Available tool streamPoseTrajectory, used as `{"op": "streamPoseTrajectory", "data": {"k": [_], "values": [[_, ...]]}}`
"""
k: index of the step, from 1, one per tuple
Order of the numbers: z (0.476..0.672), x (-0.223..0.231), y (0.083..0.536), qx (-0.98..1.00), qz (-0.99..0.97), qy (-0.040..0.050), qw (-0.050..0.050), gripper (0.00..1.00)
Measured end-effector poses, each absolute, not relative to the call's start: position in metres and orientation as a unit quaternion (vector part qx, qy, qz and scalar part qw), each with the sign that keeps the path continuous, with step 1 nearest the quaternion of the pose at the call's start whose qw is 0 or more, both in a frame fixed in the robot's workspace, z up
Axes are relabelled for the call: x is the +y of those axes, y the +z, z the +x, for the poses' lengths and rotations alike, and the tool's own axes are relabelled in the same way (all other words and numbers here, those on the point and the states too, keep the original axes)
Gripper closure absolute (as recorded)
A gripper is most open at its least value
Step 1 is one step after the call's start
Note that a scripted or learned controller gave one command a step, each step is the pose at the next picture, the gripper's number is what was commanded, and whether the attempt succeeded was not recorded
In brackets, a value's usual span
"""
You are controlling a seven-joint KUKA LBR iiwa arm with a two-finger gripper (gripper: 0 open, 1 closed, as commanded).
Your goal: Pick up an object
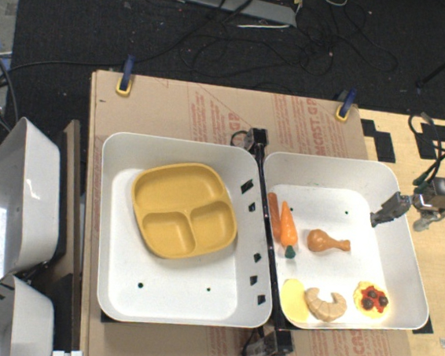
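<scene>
Grey two-finger gripper (405, 211) hovers spread open, holding nothing, over the right white bin's (381, 176) edge (toy chicken drumstick (326, 242) nearby).

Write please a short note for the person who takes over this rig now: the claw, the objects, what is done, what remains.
Claw: over the right bin's right edge, nothing between its fingers.
Right bin: carrot, chicken drumstick, croissant, yellow disc, berry tart.
Left bin: yellow divided plate.
Done: nothing picked up.
Left: choose an object, descend, grasp, lift.
</scene>
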State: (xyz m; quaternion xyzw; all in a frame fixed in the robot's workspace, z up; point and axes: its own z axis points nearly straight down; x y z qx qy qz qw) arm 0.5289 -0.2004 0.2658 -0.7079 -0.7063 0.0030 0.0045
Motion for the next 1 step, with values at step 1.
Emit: {"op": "streamPoseTrajectory", "data": {"k": [1], "values": [[0.5311, -0.1998, 0.2714, -0.707, -0.707, 0.0002, 0.000, 0.00]]}}
